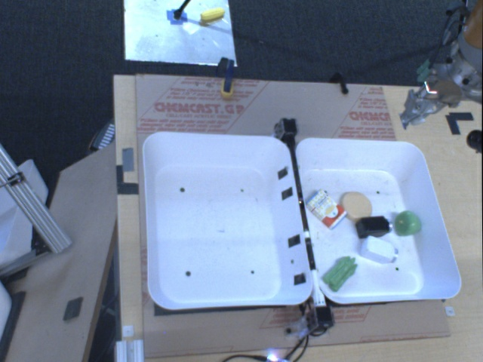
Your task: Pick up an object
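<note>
The hand (417,110) hovers at the frame's upper right, outside the right white bin (423,164); finger state cannot be determined. The round green ball (407,222) lies below it, at the frame's lower right.

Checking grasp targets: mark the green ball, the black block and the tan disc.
green ball (407,222), camera view, centre of its top.
black block (372,225), camera view, middle of its top face.
tan disc (356,203), camera view, middle of its flat face.

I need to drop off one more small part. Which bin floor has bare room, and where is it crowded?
The left bin has bare floor from wall to wall. In the right bin, the back strip is free. Crowded: the red-and-white carton, tan disc, black block, green ball, white piece and green toy.
</note>
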Robot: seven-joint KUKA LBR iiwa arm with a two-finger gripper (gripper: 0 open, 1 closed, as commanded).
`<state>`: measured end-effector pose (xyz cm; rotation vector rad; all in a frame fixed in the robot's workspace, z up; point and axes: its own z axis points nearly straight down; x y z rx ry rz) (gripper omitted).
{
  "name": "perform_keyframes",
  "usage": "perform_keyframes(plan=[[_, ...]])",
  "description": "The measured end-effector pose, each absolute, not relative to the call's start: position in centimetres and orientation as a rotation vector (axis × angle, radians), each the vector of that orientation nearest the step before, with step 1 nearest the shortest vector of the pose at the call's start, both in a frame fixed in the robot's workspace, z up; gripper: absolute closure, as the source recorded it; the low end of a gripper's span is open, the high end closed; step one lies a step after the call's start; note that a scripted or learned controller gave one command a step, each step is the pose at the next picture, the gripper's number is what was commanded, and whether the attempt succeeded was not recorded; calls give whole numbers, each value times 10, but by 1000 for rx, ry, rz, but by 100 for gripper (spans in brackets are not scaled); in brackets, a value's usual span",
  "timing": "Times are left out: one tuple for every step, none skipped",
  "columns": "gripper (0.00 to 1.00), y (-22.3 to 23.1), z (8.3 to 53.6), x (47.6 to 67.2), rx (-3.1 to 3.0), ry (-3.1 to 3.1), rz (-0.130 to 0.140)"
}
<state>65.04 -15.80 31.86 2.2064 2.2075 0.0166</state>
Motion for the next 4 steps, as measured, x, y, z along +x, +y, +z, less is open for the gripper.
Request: perform_keyframes(plan=[[100, -159, 349, 670, 2210, 2223, 6], [100, -178, 371, 669, 2216, 2219, 3], [100, -186, 402, 669, 2215, 2220, 4], [100, -207, 416, 669, 2217, 2218, 3]])
